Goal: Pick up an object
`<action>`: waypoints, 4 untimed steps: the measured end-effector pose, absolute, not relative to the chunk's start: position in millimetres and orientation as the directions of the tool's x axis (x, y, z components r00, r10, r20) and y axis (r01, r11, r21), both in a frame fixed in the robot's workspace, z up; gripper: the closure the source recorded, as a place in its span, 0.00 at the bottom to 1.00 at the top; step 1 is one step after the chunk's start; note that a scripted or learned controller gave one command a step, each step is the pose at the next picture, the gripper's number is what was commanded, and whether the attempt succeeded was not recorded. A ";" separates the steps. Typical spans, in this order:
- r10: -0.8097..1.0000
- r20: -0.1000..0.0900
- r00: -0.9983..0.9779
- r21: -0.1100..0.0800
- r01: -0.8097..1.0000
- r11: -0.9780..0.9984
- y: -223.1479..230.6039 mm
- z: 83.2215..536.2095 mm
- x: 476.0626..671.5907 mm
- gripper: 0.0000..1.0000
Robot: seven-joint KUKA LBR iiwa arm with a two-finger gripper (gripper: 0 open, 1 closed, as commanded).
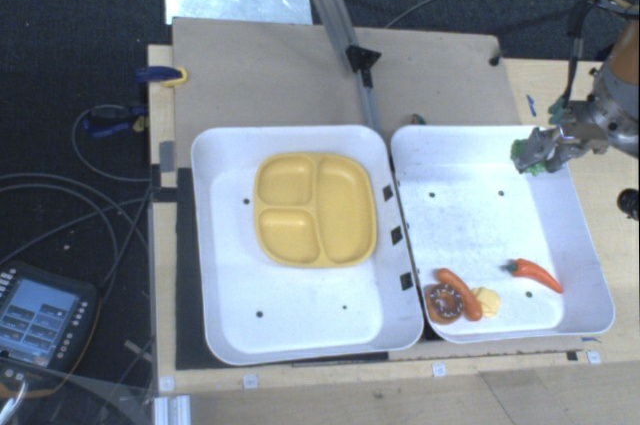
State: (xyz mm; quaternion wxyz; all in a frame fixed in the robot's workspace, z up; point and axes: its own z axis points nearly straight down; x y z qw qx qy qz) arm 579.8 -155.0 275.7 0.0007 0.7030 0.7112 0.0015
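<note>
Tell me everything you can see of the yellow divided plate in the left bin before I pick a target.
The yellow divided plate is a rounded-square tray that looks like matte plastic, with three compartments: two smaller ones on the camera's left side, one tall one on the right. It lies flat and upright, slightly rotated, on the floor of the left white bin, toward its upper middle. Nothing sits in its compartments, and nothing but the bin floor touches it.
</note>
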 end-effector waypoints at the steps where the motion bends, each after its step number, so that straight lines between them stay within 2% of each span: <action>1: 1.000 0.002 -0.012 0.001 1.000 0.012 -94.7 274.0 576.6 1.00; 3: 1.000 0.003 -0.012 0.001 1.000 0.012 13.2 256.4 567.3 1.00; 4: 1.000 0.002 -0.012 0.003 1.000 0.012 66.9 258.8 578.5 1.00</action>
